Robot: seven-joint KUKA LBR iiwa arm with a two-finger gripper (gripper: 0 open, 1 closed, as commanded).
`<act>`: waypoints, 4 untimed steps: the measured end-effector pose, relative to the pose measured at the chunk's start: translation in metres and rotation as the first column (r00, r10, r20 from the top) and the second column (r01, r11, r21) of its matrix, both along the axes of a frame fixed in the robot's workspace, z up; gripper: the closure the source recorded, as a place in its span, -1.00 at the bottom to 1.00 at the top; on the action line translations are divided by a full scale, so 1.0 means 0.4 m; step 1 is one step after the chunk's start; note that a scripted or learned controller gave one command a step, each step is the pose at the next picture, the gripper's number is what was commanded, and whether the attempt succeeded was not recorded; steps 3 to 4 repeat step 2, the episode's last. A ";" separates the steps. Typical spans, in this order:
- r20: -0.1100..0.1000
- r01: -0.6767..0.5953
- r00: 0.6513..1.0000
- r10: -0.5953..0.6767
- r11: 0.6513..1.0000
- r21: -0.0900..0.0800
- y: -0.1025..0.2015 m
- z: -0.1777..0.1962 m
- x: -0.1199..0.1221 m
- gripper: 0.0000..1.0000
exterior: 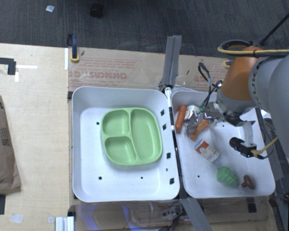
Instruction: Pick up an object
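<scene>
Wooden bench, two white bins side by side; left bin point(84, 182) has a green divided tray point(132, 135). Gripper point(196, 120) is low in the right bin point(256, 184), far-left corner. Orange carrot-like piece point(181, 117) lies just to its left, long axis running near-to-far along the divider (second orange bit point(198, 130) under the tool). Can't tell the tool's state: metal clutter hides it.

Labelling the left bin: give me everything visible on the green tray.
The green tray is pale green, plastic-looking, a rounded rectangle with three compartments: one long one on its right side, two smaller ones on its left. It lies flat, slightly rotated, near the middle of the left bin, touching only the bin floor. Nothing lies in its compartments.
</scene>
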State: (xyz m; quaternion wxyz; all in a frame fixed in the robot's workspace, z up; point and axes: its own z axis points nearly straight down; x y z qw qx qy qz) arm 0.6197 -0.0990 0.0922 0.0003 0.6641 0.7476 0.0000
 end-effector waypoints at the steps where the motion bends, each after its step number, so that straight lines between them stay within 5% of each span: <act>1: 0.000 0.002 1.000 -0.002 1.000 -0.001 -0.004 0.023 0.000 1.00; 2: -0.002 0.147 0.989 -0.147 0.989 -0.001 0.180 0.248 0.025 1.00; 4: -0.002 0.147 0.989 -0.147 0.989 -0.001 0.180 0.248 0.025 1.00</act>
